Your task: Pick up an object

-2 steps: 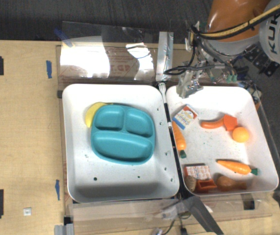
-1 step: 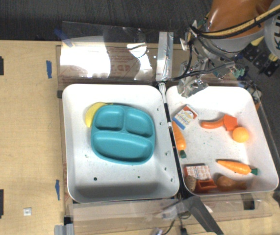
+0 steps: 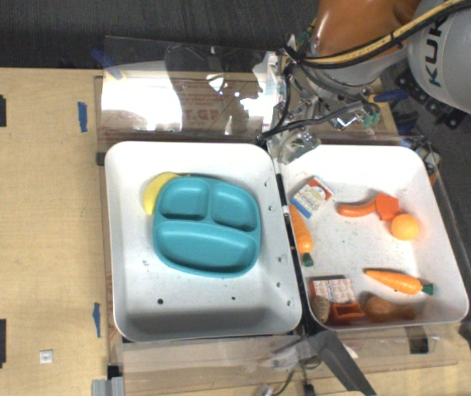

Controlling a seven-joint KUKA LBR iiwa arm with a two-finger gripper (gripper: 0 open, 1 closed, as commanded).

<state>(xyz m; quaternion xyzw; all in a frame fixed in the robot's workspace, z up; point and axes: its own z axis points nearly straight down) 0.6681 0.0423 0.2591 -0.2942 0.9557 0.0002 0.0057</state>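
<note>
The small carrot (image 3: 301,234) looks light and hard; its middle should be gripped. The hand's (image 3: 301,143) state cannot be told.

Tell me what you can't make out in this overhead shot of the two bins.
- Gripper: cables and wrist hardware cover its fingers.
- Yellow thing in the left bin: mostly under the teal tray.
- Small packet in the right bin: print too small to read.
- Arm: cut off by the top edge.

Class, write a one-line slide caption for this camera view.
Arm's gripper hovers at the right bin's far-left corner; teal tray in left bin.
</note>
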